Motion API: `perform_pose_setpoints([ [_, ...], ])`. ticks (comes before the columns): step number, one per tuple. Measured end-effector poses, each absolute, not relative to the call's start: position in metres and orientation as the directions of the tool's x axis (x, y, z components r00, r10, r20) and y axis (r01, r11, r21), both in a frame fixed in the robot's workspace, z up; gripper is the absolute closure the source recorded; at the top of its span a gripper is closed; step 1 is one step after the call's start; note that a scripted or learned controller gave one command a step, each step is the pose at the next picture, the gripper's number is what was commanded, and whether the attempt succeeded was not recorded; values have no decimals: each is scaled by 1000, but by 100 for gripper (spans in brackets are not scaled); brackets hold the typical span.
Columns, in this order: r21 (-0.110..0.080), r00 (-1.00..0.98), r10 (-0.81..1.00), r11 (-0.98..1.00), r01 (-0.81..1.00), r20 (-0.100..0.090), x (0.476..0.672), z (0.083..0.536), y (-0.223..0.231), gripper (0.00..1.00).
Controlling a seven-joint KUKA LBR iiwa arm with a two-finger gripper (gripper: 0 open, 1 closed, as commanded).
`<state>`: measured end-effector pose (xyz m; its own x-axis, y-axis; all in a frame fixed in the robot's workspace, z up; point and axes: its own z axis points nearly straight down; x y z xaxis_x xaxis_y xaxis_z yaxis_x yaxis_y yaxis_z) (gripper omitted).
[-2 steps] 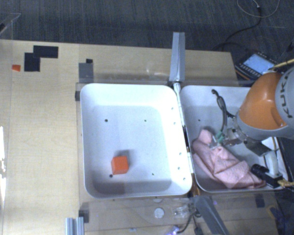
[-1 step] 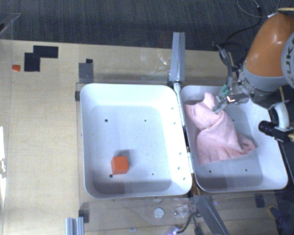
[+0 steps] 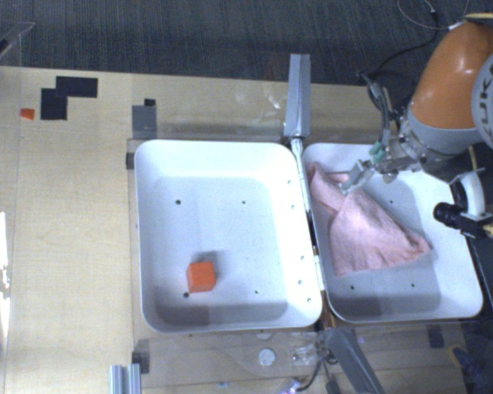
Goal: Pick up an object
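Pale wood surface (image 3: 57, 245) carries 2 shallow white bins side by side, with a grey divider bar rising from the seam between them. Left bin (image 3: 222, 171) is the larger in view; right bin (image 3: 411, 298) sits against it. Grey arm with its orange band (image 3: 453, 76) reaches in from the right, over the upper part of the right bin. Pink cloth (image 3: 366, 232) lies crumpled in the right bin, spread from its upper left corner toward the middle, one corner lifted. Gripper (image 3: 363, 176) sits at that lifted corner, fingers closed on a pinch of the pink cloth. Small orange block (image 3: 201, 277) rests on the floor of the left bin, lower left area, well apart from the gripper.
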<state>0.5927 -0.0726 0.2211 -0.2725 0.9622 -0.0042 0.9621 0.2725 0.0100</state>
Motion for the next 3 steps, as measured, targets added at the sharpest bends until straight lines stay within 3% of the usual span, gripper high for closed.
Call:
perform_pose_setpoints([
  [1,12,-156,988,156,988,-4,602,289,-48,0],
  [2,5,-177,984,177,984,-2,581,216,-100,0],
  [3,3,-141,990,141,990,-1,591,110,-127,0],
])
